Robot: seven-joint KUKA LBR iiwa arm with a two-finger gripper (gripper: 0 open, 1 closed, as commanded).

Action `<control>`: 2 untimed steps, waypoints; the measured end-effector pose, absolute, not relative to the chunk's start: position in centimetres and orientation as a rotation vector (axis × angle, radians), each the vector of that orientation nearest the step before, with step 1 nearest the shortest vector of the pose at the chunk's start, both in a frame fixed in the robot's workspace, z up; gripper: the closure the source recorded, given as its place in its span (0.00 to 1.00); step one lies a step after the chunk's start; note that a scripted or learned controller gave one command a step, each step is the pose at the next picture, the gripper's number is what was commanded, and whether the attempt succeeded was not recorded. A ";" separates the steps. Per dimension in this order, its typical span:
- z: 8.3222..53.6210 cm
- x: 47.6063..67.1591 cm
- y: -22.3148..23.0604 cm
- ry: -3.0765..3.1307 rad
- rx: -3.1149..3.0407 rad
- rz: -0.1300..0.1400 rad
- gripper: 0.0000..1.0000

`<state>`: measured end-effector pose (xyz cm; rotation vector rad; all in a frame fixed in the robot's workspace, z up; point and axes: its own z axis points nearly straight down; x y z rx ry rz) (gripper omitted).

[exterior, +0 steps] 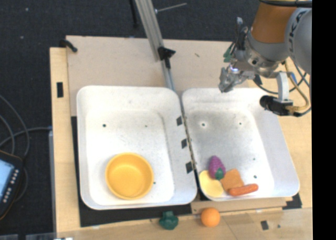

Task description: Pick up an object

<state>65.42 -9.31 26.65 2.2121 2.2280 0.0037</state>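
Observation:
My gripper [227, 85] hangs over the far rim of the right bin [273, 144], high above its floor, with nothing visibly held. In that bin's near corner lie a purple grape-like piece [216, 166], an orange lump [231, 178], a red-orange carrot-like piece [243, 190] and a pale yellow piece [210, 185], all bunched together. The left bin [94, 128] holds a yellow bowl [129, 175] near its front.
An orange ball [210, 217] and a small dark green object [168, 220] lie on the bench in front of the bins. A slanted aluminium rail [149, 23] rises behind the divide between the bins.

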 end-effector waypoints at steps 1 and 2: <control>25.3 65.5 -4.3 2.228 2.215 0.000 1.00; 24.2 66.6 0.5 2.227 2.214 0.002 1.00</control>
